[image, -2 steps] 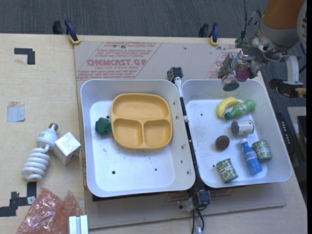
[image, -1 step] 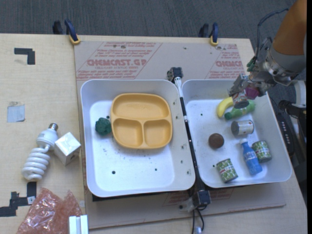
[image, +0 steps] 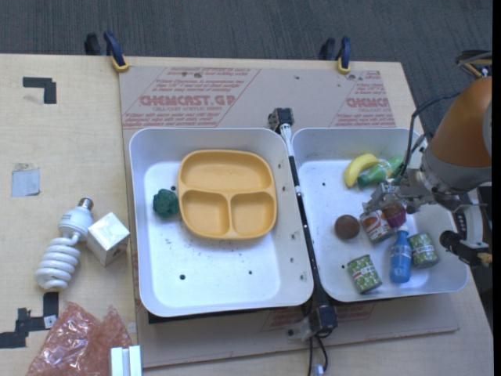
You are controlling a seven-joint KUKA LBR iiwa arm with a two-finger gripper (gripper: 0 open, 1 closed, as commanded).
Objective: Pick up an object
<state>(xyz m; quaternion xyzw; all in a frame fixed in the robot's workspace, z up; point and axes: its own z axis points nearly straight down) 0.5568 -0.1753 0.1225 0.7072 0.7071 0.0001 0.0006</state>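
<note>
On the bare surface (image: 47,155) at far left lie a white spiral bulb (image: 61,251) and a small white cube (image: 108,236), with a crinkled reddish wrapper (image: 74,340) below them.

The left bin (image: 211,288), smooth white plastic, holds a tan three-compartment tray (image: 227,193), matte and rounded at the corners, with a nubby dark green lump (image: 165,203) touching its left edge.

The right bin (image: 329,280) carries the clutter. A brown ball (image: 347,226) sits near the middle, a green-labelled can (image: 363,274) lies tilted below it, and a curved yellow banana (image: 359,168) rests at the top beside something green (image: 386,168). A red-labelled can (image: 377,225) lies on its side, its long axis running up-right to down-left. A glossy blue bottle (image: 400,258) stands just beside another green can (image: 423,251).

The tool (image: 391,202) hangs directly over the red-labelled can's upper end, apparently touching it. Whether it is spread or closed on the can cannot be told; wrist hardware blocks that. Likely target: that can, right beneath it.
</note>
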